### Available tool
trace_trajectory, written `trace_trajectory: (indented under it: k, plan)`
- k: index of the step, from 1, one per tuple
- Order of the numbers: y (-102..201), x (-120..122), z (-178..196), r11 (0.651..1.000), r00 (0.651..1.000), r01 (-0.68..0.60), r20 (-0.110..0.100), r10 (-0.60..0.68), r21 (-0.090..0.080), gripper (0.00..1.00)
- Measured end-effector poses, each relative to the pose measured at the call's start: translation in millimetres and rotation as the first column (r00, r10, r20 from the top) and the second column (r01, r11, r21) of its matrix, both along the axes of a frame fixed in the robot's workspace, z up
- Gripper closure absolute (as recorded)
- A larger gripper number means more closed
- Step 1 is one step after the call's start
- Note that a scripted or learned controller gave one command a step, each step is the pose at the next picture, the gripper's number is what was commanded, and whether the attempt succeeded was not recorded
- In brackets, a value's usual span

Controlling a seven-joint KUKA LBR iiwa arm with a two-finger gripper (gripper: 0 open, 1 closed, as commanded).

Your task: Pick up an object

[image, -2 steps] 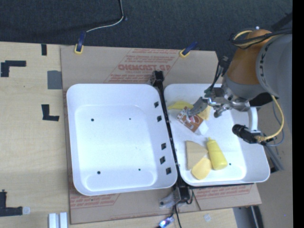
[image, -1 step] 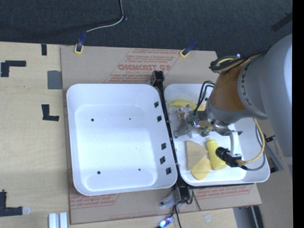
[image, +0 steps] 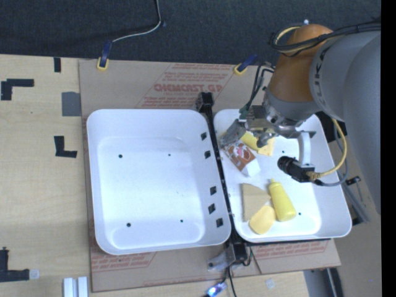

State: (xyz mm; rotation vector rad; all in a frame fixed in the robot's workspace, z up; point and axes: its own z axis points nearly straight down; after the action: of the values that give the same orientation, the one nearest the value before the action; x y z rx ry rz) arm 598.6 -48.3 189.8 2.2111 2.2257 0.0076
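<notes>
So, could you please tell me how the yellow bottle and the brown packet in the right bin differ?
The yellow bottle lies near the front of the right bin, apart from the gripper; the brown packet lies farther back, right below the gripper. The bottle is plain yellow and rounded; the packet is flat, reddish brown with white patches. Both lie loose on the bin floor.

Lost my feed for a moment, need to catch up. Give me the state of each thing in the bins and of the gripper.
gripper: low in the right bin, over the brown packet
brown packet: lying flat
yellow bottle: on its side
yellow lemon-shaped piece: resting partly on the tan block
tan block: lying flat
right bin: holds all items
</notes>
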Motion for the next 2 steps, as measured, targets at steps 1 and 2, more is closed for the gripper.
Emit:
trace_trajectory:
  k: [1, 2]
  plan:
    - [-75.4, 36.2, 62.9, 1.0, 1.0, 0.009, 0.001, -0.009, -0.005, 0.0]
    - [-101.2, 62.3, 203.6, 1.0, 1.0, 0.005, 0.009, -0.005, -0.006, 0.0]
